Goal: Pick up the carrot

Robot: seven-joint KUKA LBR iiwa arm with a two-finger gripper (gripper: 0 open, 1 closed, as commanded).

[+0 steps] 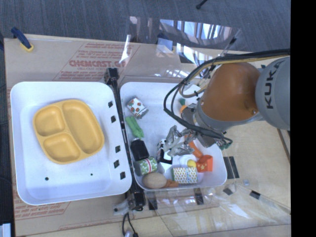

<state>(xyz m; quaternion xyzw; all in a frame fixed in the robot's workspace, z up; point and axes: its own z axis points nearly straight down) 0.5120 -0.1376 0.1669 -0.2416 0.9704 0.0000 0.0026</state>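
Carrot (196, 150): I read it as the orange stick in the right bin (148, 89), near-right part, lying at a slant just right of the gripper (174, 143). Can't confirm contact between them. Gripper is low over the clutter in mid-bin; I can't tell from this angle whether it's spread or closed, and I see nothing clearly pinched. Red block (205, 164) sits just near of the carrot's end, a yellow patterned block (184, 175) left of that. Beige oval piece (155, 180) at the near wall. Green piece (134, 126) and black piece (139, 149) along the left wall. Left bin (19, 181) holds a yellow divided plate (42, 152).
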